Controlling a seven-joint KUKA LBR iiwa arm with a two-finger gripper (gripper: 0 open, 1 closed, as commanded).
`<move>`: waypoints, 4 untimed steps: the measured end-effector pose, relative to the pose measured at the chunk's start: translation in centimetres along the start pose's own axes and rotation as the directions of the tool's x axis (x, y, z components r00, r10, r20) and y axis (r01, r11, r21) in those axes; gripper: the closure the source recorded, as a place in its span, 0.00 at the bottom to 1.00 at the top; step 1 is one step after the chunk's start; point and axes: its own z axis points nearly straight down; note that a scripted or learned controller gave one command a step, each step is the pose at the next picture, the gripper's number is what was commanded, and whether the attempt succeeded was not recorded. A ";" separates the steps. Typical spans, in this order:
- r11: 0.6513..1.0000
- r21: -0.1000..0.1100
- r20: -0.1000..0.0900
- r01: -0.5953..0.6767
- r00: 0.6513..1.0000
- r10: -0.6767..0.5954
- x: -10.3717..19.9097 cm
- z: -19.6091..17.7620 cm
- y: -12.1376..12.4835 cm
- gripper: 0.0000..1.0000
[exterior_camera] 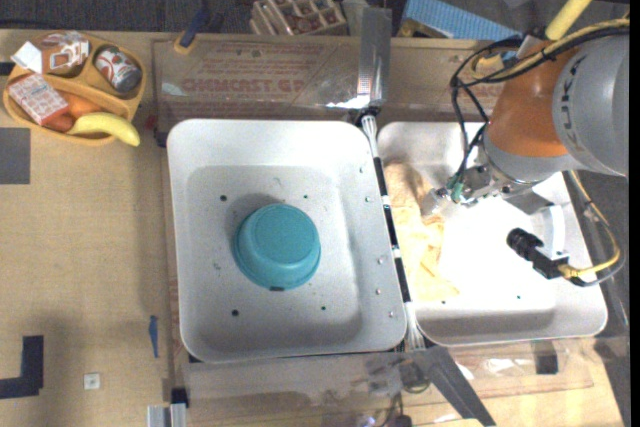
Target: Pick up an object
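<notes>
Camera view looks down on a tan worktop (90, 255) carrying two shallow white plastic bins side by side. A round teal plastic bowl (278, 245), turned upside down, sits near the middle of the left bin (200, 165), apart from all its walls. To the right of that bowl, across the shared rims, the right bin (500, 305) holds some pale yellow flat pieces (430, 260) lying along its left side, perhaps foam or paper, though the view is too soft to be sure. The grey arm with its orange band (530, 115) reaches down over the upper part of the right bin, and its claw (445, 198) hangs just above those yellow pieces, well to the right of the bowl. Whether the claw is apart or together I cannot tell.
</notes>
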 end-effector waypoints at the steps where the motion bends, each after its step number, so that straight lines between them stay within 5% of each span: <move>1: 1.000 -0.007 -0.003 -0.001 1.000 0.001 0.1 -1.2 0.2 1.00; 2: 1.000 -0.006 -0.002 -0.002 1.000 0.002 0.0 -1.2 0.2 0.00; 3: 0.999 0.000 -0.005 -0.051 0.999 0.051 -4.4 0.1 -1.6 0.00; 4: 0.995 -0.002 0.000 0.102 0.995 -0.102 -0.9 0.0 1.1 0.00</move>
